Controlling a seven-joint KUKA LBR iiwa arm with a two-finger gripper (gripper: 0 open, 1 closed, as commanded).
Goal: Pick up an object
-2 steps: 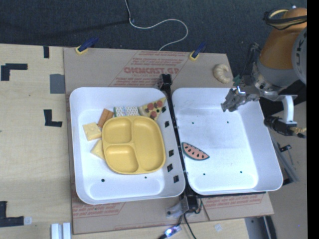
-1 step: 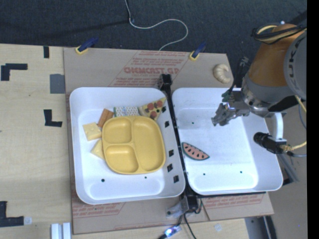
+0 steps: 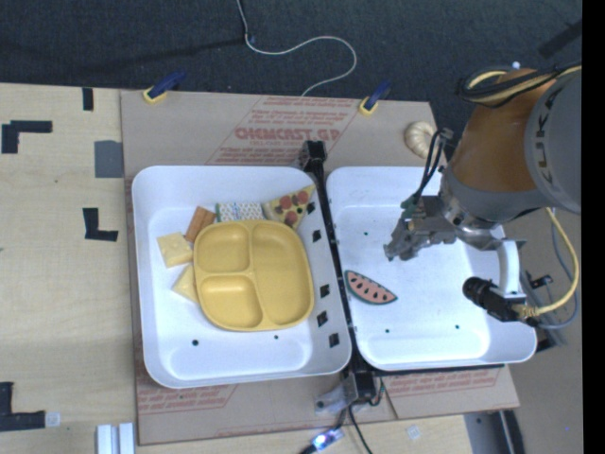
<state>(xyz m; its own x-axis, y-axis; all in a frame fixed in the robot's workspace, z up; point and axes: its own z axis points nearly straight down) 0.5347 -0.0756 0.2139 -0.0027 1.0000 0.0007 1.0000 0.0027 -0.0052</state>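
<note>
A watermelon slice toy (image 3: 369,288), red with a green rind, lies flat in the right bin (image 3: 425,343) near its left wall. My gripper (image 3: 402,245) hangs over the right bin, up and to the right of the slice, apart from it. Nothing shows between its fingers. In the left bin (image 3: 161,329) a yellow divided plate (image 3: 253,274) lies in the middle. Around its upper and left edges lie flat food toys: a pizza slice (image 3: 293,203), a brown cracker (image 3: 198,223), and pale yellow pieces (image 3: 174,250).
The divider between the two bins (image 3: 328,253) runs just left of the watermelon slice. A small round tan object (image 3: 418,137) sits on the cardboard behind the right bin. Blue-yellow clamps (image 3: 164,85) hold the cardboard's back edge. A white cable (image 3: 302,50) loops behind.
</note>
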